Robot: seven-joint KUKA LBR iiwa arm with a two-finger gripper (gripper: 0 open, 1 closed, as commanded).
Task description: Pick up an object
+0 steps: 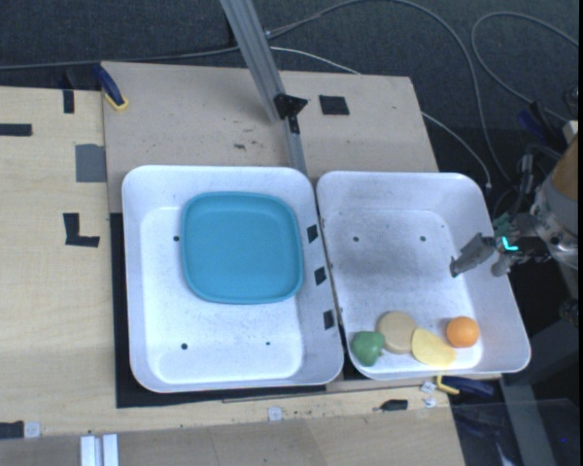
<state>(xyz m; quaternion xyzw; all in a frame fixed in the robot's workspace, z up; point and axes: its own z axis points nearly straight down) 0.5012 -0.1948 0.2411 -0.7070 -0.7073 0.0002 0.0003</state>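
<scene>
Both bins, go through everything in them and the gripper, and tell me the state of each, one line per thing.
Blue plate: flat, right side up, in the left bin.
Green item: at the right bin's near edge.
Beige disc: lying flat, touching the green item.
Yellow item: lying against the disc.
Orange ball: resting beside the yellow item.
Gripper: above the right bin's right side, holding nothing visible.

One fixed camera, high above bench (39, 260), slanting down, both bins (141, 260)
</scene>
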